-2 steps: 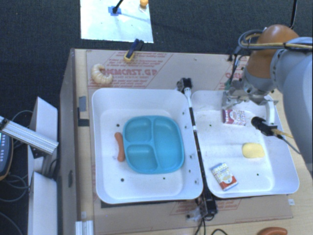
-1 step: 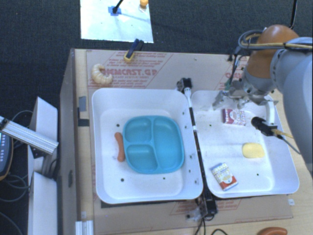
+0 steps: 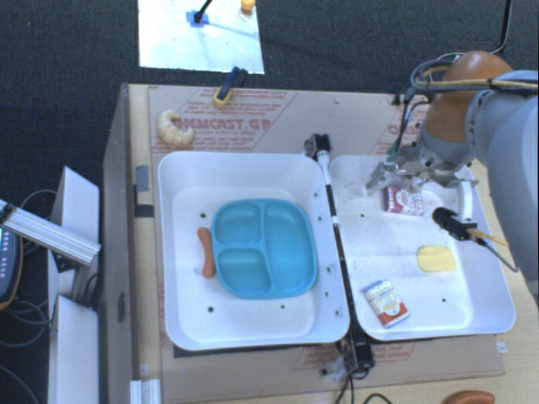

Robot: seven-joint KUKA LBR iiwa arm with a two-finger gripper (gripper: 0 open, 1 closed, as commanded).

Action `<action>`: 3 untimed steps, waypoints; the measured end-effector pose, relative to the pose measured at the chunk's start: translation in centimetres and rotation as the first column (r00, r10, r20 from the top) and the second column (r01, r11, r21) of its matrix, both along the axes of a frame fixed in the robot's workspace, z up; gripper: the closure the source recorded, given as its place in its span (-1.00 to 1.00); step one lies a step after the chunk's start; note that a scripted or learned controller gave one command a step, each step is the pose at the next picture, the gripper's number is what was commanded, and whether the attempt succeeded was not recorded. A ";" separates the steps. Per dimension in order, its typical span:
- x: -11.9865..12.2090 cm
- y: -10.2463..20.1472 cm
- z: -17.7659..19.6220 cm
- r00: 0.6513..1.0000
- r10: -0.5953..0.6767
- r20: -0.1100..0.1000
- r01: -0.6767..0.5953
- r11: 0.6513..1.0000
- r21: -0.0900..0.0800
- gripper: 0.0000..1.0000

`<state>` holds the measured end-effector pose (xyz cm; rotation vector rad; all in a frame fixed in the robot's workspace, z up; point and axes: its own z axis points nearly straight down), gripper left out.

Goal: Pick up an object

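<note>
smooth blue plastic tray (image 3: 242,224) (faintly glossy)

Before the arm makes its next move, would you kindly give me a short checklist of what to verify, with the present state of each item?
1. Claw over the right bin: ok.
2. A target beneath the claw: ok, the red and white packet lies right under it.
3. Packet held by the claw: cannot tell from this angle.
4. Neighbours apart from the packet: ok, the yellow piece and the small box lie nearer the front of the bin.
5. Other things out of the way: ok, the blue plate and the sausage are in the left bin.
</note>
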<state>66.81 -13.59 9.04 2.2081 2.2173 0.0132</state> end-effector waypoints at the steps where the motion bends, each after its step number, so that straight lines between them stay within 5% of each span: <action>1: 0.2 -0.2 1.3 1.000 0.002 0.007 -0.002 1.000 -0.005 1.00; 2: 0.2 -0.2 1.2 1.000 0.003 0.006 -0.003 1.000 -0.005 -1.00; 3: -0.8 -0.7 0.0 1.000 0.000 0.002 0.000 1.000 -0.001 -1.00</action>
